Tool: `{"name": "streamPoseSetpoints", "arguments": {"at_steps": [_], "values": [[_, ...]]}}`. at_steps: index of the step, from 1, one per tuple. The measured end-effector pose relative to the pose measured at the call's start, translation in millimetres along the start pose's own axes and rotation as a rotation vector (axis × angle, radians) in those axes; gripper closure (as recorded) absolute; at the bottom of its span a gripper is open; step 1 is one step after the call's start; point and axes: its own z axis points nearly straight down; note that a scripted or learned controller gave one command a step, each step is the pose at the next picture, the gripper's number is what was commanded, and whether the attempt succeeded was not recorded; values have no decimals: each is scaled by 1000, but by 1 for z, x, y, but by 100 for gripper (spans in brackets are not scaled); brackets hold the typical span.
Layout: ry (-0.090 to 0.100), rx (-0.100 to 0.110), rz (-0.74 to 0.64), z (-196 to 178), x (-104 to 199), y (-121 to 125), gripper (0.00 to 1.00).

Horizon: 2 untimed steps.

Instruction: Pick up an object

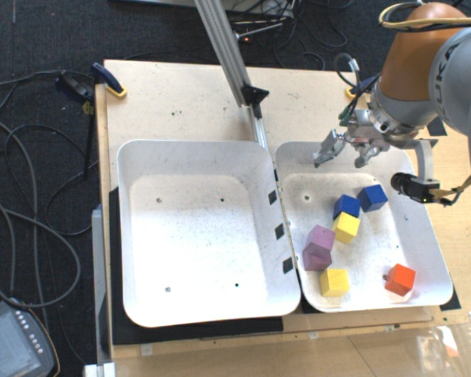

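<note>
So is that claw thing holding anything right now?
No. The gripper is open with nothing between its fingers, above the right bin, apart from the blocks.

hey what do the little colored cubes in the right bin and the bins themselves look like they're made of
The cubes, such as the orange cube and purple cube, look like painted wood or foam: flat, matte color, no glare; which one is unclear. The right bin and left bin look like thin molded plastic: smooth white surfaces with rounded corners, dark-speckled.
</note>
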Motion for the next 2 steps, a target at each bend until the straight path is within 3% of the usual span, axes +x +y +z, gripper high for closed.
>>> {"name": "streamPoseSetpoints", "arguments": {"at_steps": [2], "values": [[0, -1, 1, 114, -5, -8, 0]]}}
